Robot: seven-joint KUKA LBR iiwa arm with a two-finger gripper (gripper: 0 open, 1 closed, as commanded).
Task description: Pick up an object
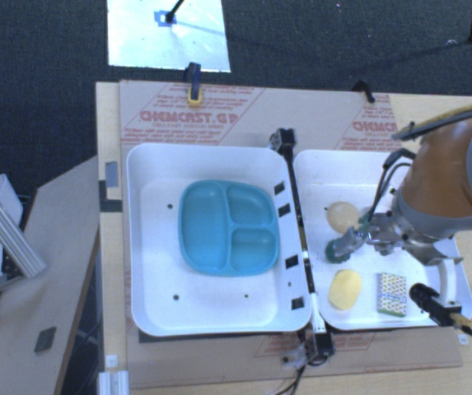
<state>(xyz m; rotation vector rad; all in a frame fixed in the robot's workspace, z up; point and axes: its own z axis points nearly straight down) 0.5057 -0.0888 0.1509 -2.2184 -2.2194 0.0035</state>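
End effector (340, 248), grip state unreadable, hangs over right bin (318, 220); bench (244, 109) on dark carpet (46, 48).

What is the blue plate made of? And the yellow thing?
The blue divided plate looks like smooth, matte plastic: one even colour, softly rounded moulded sections. The yellow object seems like plastic or foam, perhaps toy food; the view cannot settle which.
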